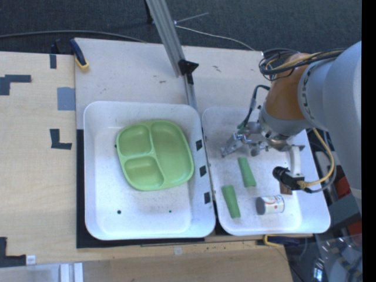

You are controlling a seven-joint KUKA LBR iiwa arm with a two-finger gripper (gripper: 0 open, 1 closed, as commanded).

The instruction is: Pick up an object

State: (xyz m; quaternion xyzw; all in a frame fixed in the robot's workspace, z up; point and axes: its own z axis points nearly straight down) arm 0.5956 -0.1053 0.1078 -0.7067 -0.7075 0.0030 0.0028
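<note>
The right bin holds two green sticks, one near its middle and one closer to the front left. A small white cylinder with a dark cap and red mark lies on its side at the front. My gripper hangs over the back half of this bin, just behind the middle green stick. It is open, with nothing between its fingers.
A green divided plate lies in the left bin. A slanted metal rod runs from the top down to the gap between the bins. The arm's orange band and cables crowd the right bin's back right.
</note>
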